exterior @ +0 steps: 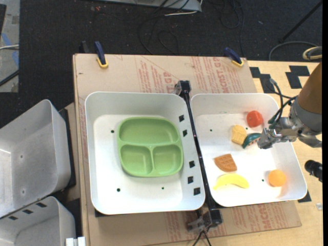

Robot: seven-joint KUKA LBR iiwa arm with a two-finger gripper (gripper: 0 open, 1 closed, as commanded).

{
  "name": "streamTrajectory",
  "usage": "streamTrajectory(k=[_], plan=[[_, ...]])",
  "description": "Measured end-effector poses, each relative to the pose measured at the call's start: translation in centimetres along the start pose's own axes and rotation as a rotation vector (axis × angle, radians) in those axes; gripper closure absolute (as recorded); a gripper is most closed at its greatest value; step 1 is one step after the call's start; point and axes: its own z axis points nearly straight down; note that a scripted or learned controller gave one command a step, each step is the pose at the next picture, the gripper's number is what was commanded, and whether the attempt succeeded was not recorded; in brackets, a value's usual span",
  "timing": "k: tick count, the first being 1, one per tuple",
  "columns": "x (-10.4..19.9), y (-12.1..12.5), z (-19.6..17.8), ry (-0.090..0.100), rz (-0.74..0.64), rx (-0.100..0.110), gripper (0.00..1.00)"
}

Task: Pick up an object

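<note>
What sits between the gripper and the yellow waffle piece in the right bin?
In the camera view, a small teal object lies between the gripper and the yellow waffle piece, beside both.

a pale green tray (150,153) lies in the white left bin (97,152). the white right bin (292,155) holds a red ball (254,119), a yellow block (238,135), a teal piece (250,139), an orange-brown wedge (225,163), a yellow banana (231,182) and an orange ball (277,178).
</note>
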Motion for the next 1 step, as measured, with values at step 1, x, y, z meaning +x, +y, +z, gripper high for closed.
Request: streamTrajectory(k=[1], plan=[[-0.40,-0.15,-6.28,-0.001,-0.003,-0.004,1.00]])
